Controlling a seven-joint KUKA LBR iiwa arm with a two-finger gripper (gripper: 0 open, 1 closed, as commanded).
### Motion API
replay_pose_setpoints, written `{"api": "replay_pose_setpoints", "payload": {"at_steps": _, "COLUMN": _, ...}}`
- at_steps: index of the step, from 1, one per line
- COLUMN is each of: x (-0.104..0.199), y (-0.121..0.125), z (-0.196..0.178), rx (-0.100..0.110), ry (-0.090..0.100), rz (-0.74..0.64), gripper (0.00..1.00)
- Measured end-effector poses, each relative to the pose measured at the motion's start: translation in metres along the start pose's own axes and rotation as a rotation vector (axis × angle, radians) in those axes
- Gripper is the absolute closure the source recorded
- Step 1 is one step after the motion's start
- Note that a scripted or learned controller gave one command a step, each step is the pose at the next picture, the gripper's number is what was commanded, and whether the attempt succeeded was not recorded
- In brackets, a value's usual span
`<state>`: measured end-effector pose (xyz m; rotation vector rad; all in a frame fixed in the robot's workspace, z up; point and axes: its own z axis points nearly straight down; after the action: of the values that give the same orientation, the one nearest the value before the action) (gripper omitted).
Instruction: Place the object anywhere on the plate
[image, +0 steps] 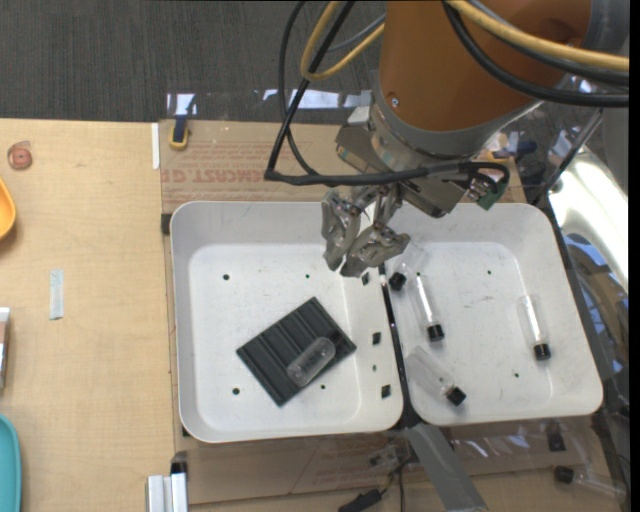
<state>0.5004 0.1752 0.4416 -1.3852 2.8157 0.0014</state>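
Observation:
A dark ribbed plate lies tilted in the left bin. A clear tube rests on the plate's right part. My gripper hangs above the back of the left bin, near the divide between the bins, well clear of the plate. Its fingers look close together with nothing between them. Several clear tubes with black caps lie in the right bin: one near the divide, one at the right, one at the front.
Small black bits lie along the divide between the bins. Cables loop above the arm at the back. The wooden bench at left carries a strip and orange and teal items at its left edge.

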Motion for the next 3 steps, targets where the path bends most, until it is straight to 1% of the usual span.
{"api": "replay_pose_setpoints", "payload": {"at_steps": 1, "x": 0.032, "y": -0.001, "z": 0.073, "rx": -0.002, "ry": 0.002, "rz": -0.180, "gripper": 1.00}}
{"api": "replay_pose_setpoints", "payload": {"at_steps": 2, "x": -0.013, "y": 0.018, "z": 0.201, "rx": -0.002, "ry": 0.002, "rz": -0.076, "gripper": 1.00}}
{"api": "replay_pose_setpoints", "payload": {"at_steps": 3, "x": 0.051, "y": -0.032, "z": 0.258, "rx": -0.002, "ry": 0.003, "rz": -0.143, "gripper": 1.00}}
